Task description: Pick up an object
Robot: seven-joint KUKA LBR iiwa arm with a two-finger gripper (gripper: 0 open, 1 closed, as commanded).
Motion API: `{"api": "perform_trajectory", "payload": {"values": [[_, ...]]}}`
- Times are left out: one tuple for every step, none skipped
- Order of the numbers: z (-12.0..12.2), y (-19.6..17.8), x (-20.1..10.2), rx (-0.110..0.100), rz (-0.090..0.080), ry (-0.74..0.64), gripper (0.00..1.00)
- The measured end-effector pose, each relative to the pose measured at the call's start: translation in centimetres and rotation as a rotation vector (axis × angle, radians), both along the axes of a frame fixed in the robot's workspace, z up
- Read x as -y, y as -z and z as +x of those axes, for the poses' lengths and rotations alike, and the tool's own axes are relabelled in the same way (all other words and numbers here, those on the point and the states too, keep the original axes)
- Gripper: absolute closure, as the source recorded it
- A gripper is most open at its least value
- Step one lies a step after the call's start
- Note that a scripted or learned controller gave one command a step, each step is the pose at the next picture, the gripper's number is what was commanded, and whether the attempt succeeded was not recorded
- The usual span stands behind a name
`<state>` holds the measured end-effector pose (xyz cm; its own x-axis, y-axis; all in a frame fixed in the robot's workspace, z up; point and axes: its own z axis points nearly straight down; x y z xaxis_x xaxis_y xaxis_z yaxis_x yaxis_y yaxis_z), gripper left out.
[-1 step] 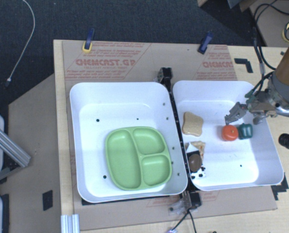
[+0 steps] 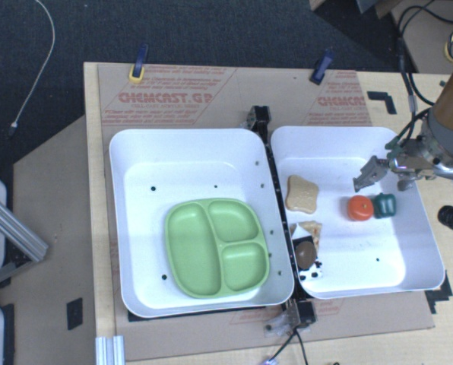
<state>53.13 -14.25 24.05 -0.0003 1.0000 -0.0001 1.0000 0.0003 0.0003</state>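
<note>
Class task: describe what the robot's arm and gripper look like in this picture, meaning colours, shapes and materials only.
The arm enters from the right as a rounded grey body. Below it sits a metallic grey wrist block. The gripper is dull grey metal, angular, with a slim pointed finger reaching over the right bin.

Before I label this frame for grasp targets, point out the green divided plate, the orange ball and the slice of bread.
green divided plate (image 2: pixel 182 243): camera view, floor of its long left compartment.
orange ball (image 2: pixel 359 208): camera view, middle of its top.
slice of bread (image 2: pixel 302 195): camera view, centre of its face.
</note>
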Motion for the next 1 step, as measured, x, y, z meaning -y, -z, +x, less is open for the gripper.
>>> {"api": "perform_trajectory", "payload": {"values": [[-0.20, 5.30, -1.09, -0.008, 0.003, 0.001, 0.00]]}}
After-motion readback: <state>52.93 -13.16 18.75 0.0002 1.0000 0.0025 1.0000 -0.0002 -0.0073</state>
